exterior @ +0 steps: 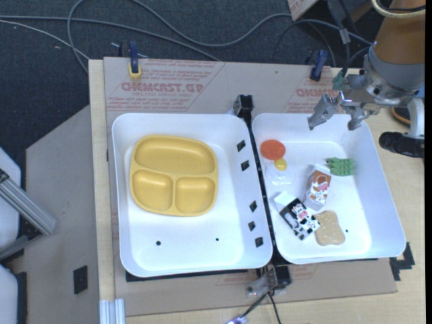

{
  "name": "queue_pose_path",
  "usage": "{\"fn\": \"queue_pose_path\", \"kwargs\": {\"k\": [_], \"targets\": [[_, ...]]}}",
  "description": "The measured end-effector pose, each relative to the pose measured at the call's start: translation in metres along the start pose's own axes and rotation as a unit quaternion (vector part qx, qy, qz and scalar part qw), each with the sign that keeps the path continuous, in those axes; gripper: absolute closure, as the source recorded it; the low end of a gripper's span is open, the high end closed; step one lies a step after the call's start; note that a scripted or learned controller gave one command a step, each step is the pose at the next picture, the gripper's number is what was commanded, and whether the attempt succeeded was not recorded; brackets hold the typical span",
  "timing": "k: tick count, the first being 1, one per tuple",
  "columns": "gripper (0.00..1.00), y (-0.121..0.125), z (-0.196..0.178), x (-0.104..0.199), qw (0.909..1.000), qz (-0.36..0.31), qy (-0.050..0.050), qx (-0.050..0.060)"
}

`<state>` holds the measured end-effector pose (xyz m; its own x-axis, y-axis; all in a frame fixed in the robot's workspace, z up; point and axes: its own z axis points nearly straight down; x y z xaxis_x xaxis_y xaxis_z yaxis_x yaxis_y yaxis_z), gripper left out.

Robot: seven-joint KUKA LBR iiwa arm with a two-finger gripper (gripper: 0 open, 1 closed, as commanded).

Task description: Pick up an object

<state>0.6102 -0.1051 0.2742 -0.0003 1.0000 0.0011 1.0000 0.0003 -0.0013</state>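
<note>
Two bins, tool idle over the right one

Your tool [339, 118] hangs above the far rim of the right bin [385, 201], fingers spread apart, nothing between them. Inside that bin, nearest the tool: orange disc [273, 148] with a small yellow piece [281, 164] just beside it; green item [341, 166] toward the arm's side. Nearer you lie a small carton [318, 187], a black-and-white spotted item [300, 218] and a tan cookie shape [329, 228]. Left bin [128, 241] carries a yellow divided plate [174, 175].
</note>
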Motion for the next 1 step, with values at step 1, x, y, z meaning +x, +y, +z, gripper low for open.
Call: {"fn": "queue_pose_path", "kwargs": {"k": [1], "targets": [[0.00, -0.0009, 0.0419, 0.0010, 1.0000, 0.000, 0.000, 0.002]]}}
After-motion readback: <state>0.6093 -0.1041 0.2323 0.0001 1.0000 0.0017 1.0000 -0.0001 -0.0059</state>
